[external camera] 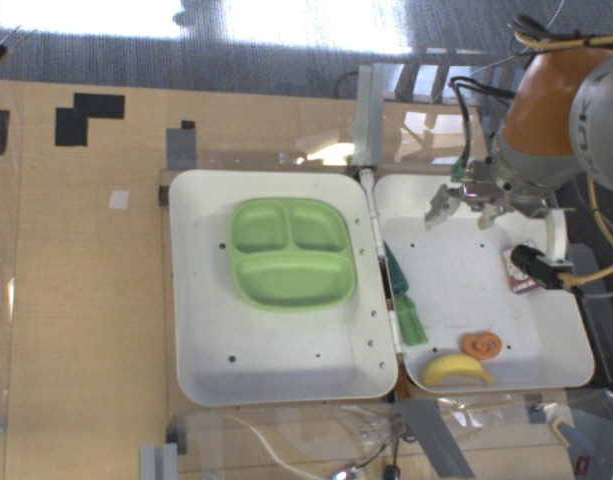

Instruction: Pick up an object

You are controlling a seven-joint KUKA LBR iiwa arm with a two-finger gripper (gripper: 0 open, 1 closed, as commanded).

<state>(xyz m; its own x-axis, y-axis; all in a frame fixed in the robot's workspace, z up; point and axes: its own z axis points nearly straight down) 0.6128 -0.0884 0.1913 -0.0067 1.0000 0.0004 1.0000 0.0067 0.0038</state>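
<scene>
In the camera view, a green plate [291,253] with three sections sits in the middle of the left bin [201,268]. Everything else is placed from that plate.

The gripper [463,208] hangs to the right of the plate, over the top part of the right bin [456,268]. Its two fingers are spread wide apart and there is nothing between them.

The task does not say which thing to pick up. The banana [458,370] looks like a good one. It lies to the right of the plate and lower in the view, near the bottom edge of the right bin and well apart from the gripper.

An orange round thing [480,345] sits just above the banana, very close to it or touching. A long green thing [404,303] lies just right of the plate, along the wall between the bins. A small red and white thing [521,273] lies farther right.

The banana is probably light and a bit smooth, and too hard a pinch could squash it. Its fat middle is the best place to hold, with one finger on each long side.

It lies flat, and its long way runs left to right across the view. It curves like a hill, with both tips pointing down. I cannot tell which tip has the stem.
</scene>
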